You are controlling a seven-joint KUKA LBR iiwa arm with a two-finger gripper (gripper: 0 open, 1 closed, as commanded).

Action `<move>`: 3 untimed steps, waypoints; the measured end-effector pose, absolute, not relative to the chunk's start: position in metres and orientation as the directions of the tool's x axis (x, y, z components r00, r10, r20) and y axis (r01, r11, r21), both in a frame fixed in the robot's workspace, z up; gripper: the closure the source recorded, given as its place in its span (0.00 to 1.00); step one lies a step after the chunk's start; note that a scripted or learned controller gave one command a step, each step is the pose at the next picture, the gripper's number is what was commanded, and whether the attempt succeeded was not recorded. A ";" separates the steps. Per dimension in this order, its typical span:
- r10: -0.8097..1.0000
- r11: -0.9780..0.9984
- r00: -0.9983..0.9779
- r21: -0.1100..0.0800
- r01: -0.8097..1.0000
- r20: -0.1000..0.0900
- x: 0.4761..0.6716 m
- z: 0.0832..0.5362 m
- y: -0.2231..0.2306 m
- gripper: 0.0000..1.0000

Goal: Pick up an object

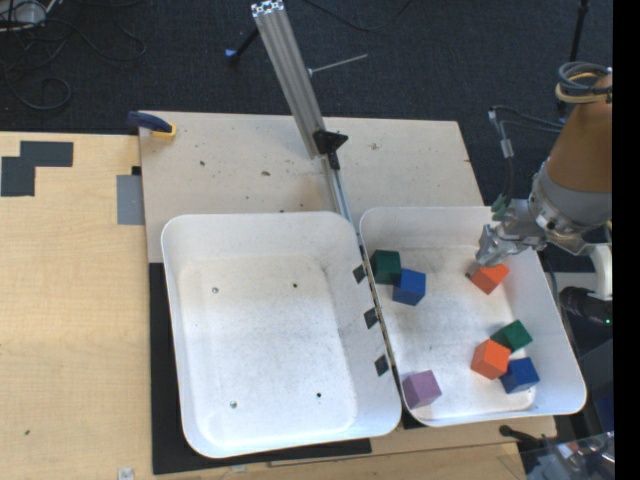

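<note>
Orange block [489, 279]: I see it in the right bin's upper right part, tilted, just under the tool, touching or nearly touching its tips.
Tool [490, 255]: it hangs over the right bin from the right side; I cannot tell from this slant whether it is apart or together, nor whether the orange block sits between its tips.
Arm [580, 163]: orange band and grey wrist come in at the right edge, above the right bin.
Right bin [450, 220]: white, shallow, on the desk, side by side with the left bin, their rims touching.
Green block [386, 265]: near the right bin's left wall, touching the blue block.
Blue block [409, 287]: just below and right of the green block.
Purple block [421, 388]: at the right bin's lower left corner, alone.
Lower cluster: a second orange block [490, 359], a dark green block [515, 335] and a second blue block [520, 374] sit pressed together in the lower right corner, well apart from the tool.
Left bin [180, 268]: white, speckled floor.
Desk [240, 168]: pale board under both bins.
Metal rail [295, 78]: leans from the top toward the seam between the bins.
</note>
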State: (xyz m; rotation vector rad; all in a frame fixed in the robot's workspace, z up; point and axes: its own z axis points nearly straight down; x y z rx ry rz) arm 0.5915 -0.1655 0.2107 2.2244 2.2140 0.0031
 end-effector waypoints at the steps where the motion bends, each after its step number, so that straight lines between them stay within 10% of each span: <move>1: 1.000 0.001 -0.001 0.001 1.000 0.000 0.592 0.233 -0.166 1.00; 3: 1.000 0.005 -0.005 -0.001 1.000 0.003 0.605 0.244 -0.048 1.00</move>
